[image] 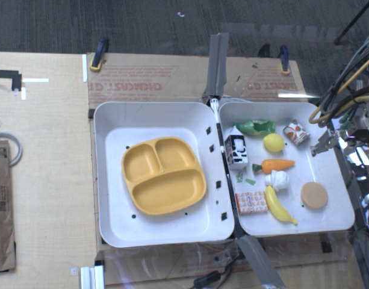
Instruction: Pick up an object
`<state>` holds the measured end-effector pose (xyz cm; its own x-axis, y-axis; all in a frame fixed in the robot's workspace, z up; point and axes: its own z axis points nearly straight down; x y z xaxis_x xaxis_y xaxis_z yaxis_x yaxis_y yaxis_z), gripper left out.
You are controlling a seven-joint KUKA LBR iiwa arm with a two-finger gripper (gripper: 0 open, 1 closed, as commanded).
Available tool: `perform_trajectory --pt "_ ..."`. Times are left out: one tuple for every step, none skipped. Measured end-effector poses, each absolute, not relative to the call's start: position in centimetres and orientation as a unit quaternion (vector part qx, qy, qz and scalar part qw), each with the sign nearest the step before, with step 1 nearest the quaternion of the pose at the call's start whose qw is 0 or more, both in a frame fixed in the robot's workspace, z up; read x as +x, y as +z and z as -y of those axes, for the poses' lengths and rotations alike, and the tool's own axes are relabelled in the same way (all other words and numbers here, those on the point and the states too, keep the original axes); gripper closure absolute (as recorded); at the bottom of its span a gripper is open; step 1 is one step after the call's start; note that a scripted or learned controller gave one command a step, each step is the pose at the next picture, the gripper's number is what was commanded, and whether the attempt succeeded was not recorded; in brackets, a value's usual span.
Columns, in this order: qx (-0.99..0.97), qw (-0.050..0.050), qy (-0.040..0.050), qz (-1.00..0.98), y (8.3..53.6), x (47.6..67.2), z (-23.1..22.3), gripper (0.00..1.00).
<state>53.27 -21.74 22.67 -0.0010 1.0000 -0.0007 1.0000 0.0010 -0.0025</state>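
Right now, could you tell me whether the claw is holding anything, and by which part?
Nothing is held. The claw sits at the right bin's right edge, apart from the food items, with nothing between its fingers.

Two bins on my worktop (pixel 46 179).
I see a yellow divided plate (pixel 164 175) in the left bin (pixel 109 221); the right bin (pixel 334 215) holds a banana (pixel 279 205), carrot (pixel 277 165), lemon (pixel 273 142) and milk carton (pixel 236 150).
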Motion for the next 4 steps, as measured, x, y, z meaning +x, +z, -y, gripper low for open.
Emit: perform_trajectory --pt "-0.721 0.000 0.0006 0.693 9.2 51.9 17.7 0.00" --pt "-0.741 0.000 0.0009 0.672 9.1 55.1 12.1 0.00" --pt "-0.761 0.000 0.0012 0.648 9.1 60.3 17.1 0.00" --pt "-0.727 -0.001 0.0006 0.687 12.1 64.7 20.5 0.00"
